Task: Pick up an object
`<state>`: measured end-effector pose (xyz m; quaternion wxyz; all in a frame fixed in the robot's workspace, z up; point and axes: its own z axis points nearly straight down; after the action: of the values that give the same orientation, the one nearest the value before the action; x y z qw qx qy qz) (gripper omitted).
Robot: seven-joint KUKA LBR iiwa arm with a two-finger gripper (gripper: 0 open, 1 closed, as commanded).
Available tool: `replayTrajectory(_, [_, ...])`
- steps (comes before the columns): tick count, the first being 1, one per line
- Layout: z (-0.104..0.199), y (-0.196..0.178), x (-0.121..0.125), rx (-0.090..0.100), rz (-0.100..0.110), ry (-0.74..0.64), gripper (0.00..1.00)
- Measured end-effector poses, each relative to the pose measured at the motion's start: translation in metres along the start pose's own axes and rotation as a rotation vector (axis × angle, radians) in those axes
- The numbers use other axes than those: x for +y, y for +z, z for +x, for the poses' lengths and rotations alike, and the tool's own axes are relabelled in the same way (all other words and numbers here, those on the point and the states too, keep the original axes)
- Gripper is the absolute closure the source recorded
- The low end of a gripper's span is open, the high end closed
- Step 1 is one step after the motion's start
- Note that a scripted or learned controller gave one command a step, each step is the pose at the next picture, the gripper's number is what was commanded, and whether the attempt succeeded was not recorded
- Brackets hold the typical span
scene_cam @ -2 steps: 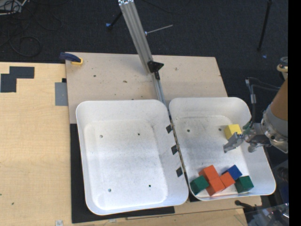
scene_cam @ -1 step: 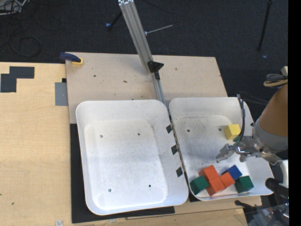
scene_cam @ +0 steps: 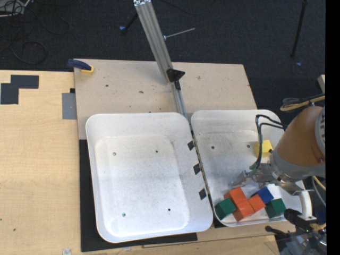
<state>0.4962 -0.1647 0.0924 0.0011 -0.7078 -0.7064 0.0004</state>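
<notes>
The right bin [scene_cam: 226, 137] holds a cluster of blocks at its near right corner: an orange block [scene_cam: 241, 202], a green block [scene_cam: 226, 207], a blue block [scene_cam: 264, 195] and another green block [scene_cam: 275, 208]. A yellow block [scene_cam: 264, 147] lies further back by the right wall. My gripper [scene_cam: 248, 177] hangs just above and behind the cluster, low in the bin, below the orange band of the arm [scene_cam: 300, 142]. Nothing shows between its fingers.
The left bin [scene_cam: 141, 174] stands next to the right one, with black clips [scene_cam: 195, 168] along the shared wall. A slanted aluminium bar [scene_cam: 156, 41] rises behind the bins. A blue and yellow clamp [scene_cam: 81, 65] sits at the bench's far left corner.
</notes>
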Motion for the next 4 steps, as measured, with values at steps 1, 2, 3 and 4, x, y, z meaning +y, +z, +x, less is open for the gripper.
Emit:
replayTrajectory(1, [-0.002,-0.012,-0.001,0.000,0.000,0.009,1.00])
replayTrajectory(2, [-0.001,-0.071,-0.007,-0.001,-0.004,0.001,1.00])
replayTrajectory(3, [-0.002,-0.124,-0.006,-0.002,-0.005,-0.003,1.00])
replayTrajectory(4, [0.054,-0.135,0.001,0.000,-0.002,-0.007,1.00])
